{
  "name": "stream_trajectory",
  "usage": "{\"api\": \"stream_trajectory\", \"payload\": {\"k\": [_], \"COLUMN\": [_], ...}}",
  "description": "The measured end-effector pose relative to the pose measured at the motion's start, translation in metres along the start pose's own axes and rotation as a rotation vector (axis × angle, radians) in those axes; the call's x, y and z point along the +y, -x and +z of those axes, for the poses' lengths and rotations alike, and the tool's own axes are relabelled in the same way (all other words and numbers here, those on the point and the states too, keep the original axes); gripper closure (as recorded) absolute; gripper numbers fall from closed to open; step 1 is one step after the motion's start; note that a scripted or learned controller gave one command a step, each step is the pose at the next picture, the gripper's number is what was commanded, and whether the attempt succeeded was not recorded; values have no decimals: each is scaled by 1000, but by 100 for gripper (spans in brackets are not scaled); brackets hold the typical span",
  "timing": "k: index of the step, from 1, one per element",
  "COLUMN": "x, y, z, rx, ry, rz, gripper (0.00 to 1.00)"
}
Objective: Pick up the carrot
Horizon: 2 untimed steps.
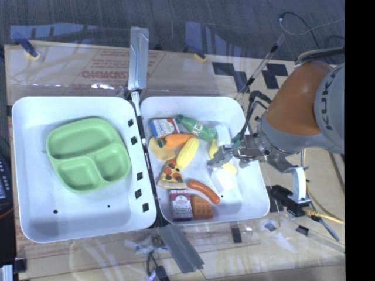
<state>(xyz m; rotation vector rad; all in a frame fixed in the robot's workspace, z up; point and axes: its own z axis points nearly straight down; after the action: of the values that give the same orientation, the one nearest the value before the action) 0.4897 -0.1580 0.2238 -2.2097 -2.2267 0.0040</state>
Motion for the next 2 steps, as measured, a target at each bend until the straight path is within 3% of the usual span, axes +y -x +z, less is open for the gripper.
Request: {"api": "stream_trajectory", "payload": {"k": [1, 2], "x": [52, 117], "y": [-30, -69], "z": [35, 32], "rx": [-2, -1], "ry": [1, 2], "rz": [-60, -73], "gripper": [0, 0]}}
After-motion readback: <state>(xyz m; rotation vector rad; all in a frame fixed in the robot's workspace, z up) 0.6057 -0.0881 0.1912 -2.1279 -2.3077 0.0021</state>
